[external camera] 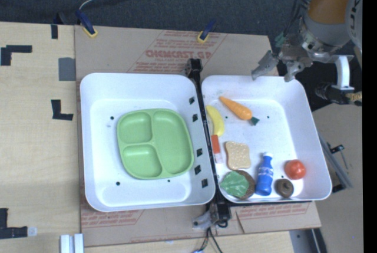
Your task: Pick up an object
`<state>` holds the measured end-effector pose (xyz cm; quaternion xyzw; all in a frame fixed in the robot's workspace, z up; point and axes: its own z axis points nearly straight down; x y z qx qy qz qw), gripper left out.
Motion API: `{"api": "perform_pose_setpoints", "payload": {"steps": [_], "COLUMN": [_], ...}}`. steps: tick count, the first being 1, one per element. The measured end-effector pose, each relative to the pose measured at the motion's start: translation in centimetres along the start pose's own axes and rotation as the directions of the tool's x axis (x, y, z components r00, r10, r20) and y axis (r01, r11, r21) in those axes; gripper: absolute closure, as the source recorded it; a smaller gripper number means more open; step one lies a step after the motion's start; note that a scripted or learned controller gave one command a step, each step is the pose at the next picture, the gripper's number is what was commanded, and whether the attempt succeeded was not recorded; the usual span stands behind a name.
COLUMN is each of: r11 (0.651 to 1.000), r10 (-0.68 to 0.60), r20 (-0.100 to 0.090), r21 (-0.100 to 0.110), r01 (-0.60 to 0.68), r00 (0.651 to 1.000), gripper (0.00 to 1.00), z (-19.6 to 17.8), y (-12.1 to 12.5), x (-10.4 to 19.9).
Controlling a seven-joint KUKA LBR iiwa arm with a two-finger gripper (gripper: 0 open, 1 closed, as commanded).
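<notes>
Here we work across the bench from the left. The left bin (pixel 94 145) holds 1 thing, a green plate (pixel 155 143) with 3 sections, lying flat near the middle. A black divider (pixel 200 122) runs between the 2 bins.

In the right bin (pixel 315 145) lie the things we could pick. Against its left wall are a banana (pixel 216 120) and just below it a thin red stick (pixel 215 146). Further along, a carrot (pixel 236 109) lies at a slant near the top, well apart from the rest. Lower down, a slice of bread (pixel 238 154) sits above a round green thing (pixel 237 184); next comes a blue bottle (pixel 265 174), then a brown doughnut (pixel 284 187) and a tomato (pixel 294 170).

The gripper (pixel 274 68) hangs over the bin's top right corner, above the rim, with its 2 fingers spread apart and nothing between them. So we judge the task to be at its approach step, with no thing yet chosen by contact.

The next move, in our view, calls for a drop into the bin over 1 thing. The carrot looks the easiest: nearest and standing free. The bottom row is crowded, so neighbours could block the fingers there, and the banana hugs the wall.
</notes>
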<state>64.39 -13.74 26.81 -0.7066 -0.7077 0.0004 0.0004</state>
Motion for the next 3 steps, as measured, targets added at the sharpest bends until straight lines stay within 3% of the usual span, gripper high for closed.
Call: {"api": "perform_pose_setpoints", "payload": {"steps": [1, 2, 3], "r11": [1.0, 1.0, 1.0], "r10": [0.001, -0.001, -0.001], "r20": [-0.001, 0.002, 0.003], "r21": [0.003, -0.003, -0.003], "r01": [-0.001, 0.001, 0.001], "r00": [1.0, 1.0, 1.0], "gripper": [0.0, 0.0, 1.0], "z": [10.4, 18.2, 17.3], "y": [-0.1, 1.3, 1.3], "x": [3.2, 3.0, 3.0]}}
